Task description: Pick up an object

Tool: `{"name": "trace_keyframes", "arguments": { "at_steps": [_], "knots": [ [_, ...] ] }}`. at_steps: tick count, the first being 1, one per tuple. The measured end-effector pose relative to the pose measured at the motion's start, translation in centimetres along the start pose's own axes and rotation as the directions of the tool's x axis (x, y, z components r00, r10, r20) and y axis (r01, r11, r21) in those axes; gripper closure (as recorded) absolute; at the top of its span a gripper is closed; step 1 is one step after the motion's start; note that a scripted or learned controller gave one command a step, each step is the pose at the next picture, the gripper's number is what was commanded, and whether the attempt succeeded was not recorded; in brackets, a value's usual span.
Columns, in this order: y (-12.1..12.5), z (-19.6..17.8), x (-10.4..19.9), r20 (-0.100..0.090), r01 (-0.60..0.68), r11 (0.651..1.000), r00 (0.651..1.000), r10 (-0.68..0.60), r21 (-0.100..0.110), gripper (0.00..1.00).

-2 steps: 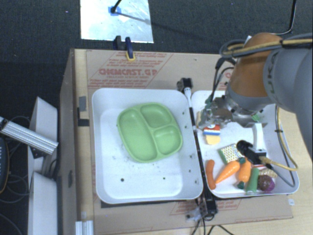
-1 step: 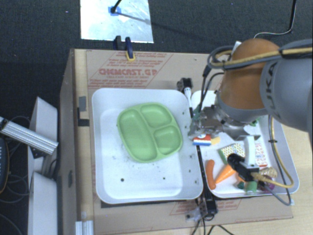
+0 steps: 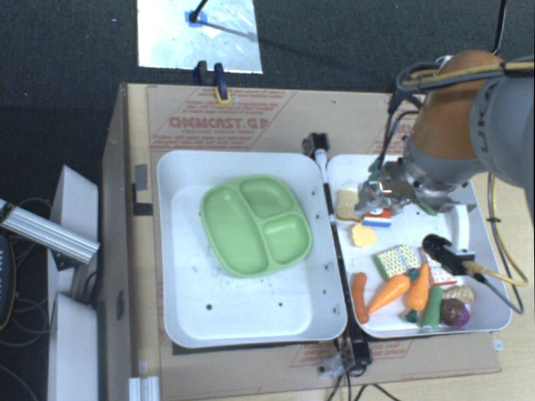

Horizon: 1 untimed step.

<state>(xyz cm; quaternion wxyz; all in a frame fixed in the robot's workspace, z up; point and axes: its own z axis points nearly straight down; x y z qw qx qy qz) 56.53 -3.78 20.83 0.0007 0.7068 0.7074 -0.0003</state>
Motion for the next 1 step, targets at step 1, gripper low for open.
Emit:
{"name": "trace_keyframes", "arguments": {
  "at_steps": [1],
  "knots": [
    [-6.72,-2.0,-1.9,-0.001,0.0,1.0,1.0,0.0,-0.001,1.0]
  ]
}}
